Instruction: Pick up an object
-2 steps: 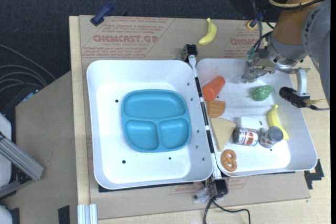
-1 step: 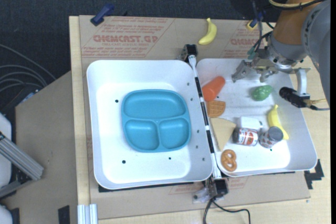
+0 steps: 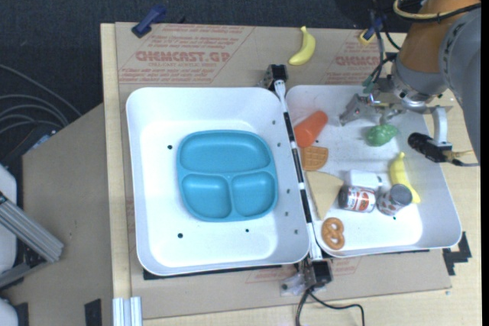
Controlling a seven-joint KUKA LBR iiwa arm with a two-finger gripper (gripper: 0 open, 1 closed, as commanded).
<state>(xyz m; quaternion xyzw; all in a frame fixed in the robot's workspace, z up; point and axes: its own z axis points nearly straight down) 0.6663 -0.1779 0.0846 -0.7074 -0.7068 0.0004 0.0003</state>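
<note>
One claw: the gripper (image 3: 372,109) hung low over the right bin (image 3: 435,221), fingers spread wide, nothing between them.
Nearest thing: a green lump (image 3: 380,135) lay just below the fingertips, apart from them.
Next out: an orange cup (image 3: 309,127) and a waffle (image 3: 314,157) sat by the divider; a yellow banana (image 3: 399,172), a can (image 3: 357,199) and a pretzel (image 3: 333,232) lay nearer the front.
Left bin: a blue tray (image 3: 226,173) sat inside.
Risk: the soft-looking lump might squirt sideways, I judged, if the fingers closed off-centre.

overhead slanted view of both bins (image 3: 153,240)
</note>
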